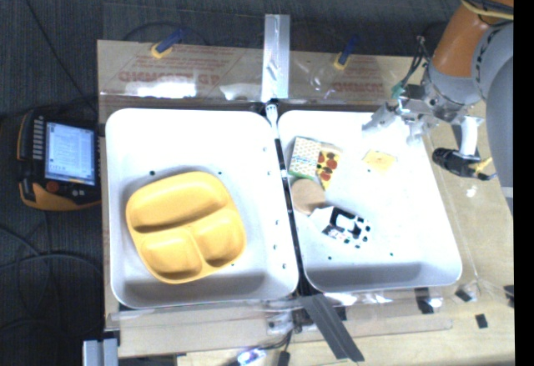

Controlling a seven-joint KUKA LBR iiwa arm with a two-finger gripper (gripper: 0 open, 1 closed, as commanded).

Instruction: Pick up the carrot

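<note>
At the near edge of the table [488, 214], a dark metal bracket [334, 335] juts out below the seam between the two white bins. The left bin [121, 273] holds a yellow divided plate [185, 225], lying flat and a little askew. In the right bin [434, 260], a black-and-white patterned piece [346, 227] lies near the middle. Just beyond it, a tan-orange lump [306, 195] lies against the left wall; it may be the carrot, but it is too blurred to be sure. A colourful printed box [312, 159] touches the lump's far side, and a small yellow square [380, 159] lies apart toward the far right corner. The gripper [399, 117] hangs over that bin's far right rim, well apart from the lump, and I cannot tell whether it is open or closed. A handheld screen [60, 157] sits left of the table.
</note>
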